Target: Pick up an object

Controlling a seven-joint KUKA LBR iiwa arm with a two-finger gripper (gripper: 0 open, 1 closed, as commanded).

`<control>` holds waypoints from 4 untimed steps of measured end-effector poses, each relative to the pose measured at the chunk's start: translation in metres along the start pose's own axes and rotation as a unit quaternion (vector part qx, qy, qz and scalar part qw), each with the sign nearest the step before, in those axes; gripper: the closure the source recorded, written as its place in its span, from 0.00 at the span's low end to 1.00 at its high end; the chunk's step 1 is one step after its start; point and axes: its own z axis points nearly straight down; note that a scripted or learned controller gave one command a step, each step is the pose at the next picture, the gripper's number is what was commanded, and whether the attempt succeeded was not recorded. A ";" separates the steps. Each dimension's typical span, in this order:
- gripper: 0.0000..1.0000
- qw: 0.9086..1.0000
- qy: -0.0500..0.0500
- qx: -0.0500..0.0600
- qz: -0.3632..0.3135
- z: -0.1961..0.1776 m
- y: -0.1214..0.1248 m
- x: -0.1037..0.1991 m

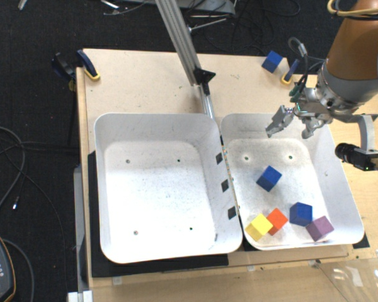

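Note:
The right bin (343,187) holds several small blocks. A blue cube (269,177) lies near its middle. Along the near side sit a yellow block (259,226), an orange block (276,219), a second blue cube (300,213) and a purple block (319,228). My gripper (296,123) hangs over the bin's far edge, well above and behind the blocks. Its two grey fingers (278,121) are spread apart and hold nothing.
The left bin (113,137) lies beside the right one. A blue cube (273,61) rests on the bench behind the bins, near a yellow-handled clamp (288,75). A slanted metal pole (179,33) rises between the bins. Another clamp (82,65) grips the bench's far left corner.

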 end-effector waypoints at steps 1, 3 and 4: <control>0.00 1.000 0.000 0.003 0.002 0.063 0.016 -0.008; 0.00 1.000 0.000 0.000 0.002 0.186 -0.033 -0.004; 1.00 1.000 0.000 -0.001 0.002 0.176 -0.031 -0.004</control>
